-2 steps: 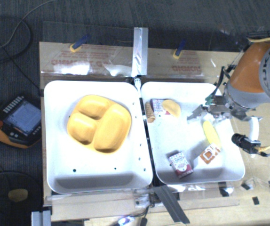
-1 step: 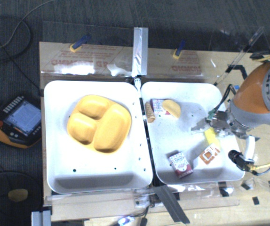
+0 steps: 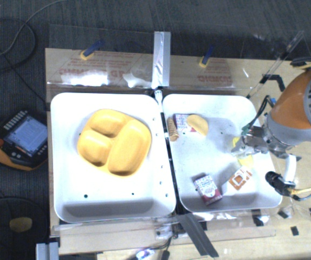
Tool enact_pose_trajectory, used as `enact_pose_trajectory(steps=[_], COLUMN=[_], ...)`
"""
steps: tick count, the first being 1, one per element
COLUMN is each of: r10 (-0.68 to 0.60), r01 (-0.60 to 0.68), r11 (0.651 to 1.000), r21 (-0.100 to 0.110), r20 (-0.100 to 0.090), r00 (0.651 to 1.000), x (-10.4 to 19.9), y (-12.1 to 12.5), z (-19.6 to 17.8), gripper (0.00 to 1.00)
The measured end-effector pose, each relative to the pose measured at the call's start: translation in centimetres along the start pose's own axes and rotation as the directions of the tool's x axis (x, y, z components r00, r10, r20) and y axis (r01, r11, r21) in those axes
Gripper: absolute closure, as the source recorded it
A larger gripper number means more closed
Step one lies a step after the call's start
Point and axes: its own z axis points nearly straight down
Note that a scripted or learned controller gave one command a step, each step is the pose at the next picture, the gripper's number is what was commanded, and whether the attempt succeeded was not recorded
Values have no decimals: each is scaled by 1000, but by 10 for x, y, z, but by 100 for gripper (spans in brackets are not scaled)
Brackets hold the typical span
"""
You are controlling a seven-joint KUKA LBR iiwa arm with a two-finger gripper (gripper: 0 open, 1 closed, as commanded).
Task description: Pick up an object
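Observation:
The arm's orange band and grey wrist reach in over the right edge of the right bin. Its gripper hangs low over that bin's right side, just above a small yellow piece. Close below it lies an orange and white packet. A maroon box rests near the bin's front. At the bin's back left sit a yellow rounded item, a small printed packet and a brown roll. Nothing shows between the gripper and the bin floor that I can call held.
The left bin holds one big yellow lumpy object. A ridge divides the two bins. A handheld pendant lies on the floor at the left, and cables run along the bench's right side.

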Motion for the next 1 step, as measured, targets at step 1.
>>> enact_pose_trajectory(steps=[1], r10=[-1], r01=[1], r11=[1000], r21=[1], r20=[0], r00=[1000], x=[1], y=[0], z=[0], gripper=[0])
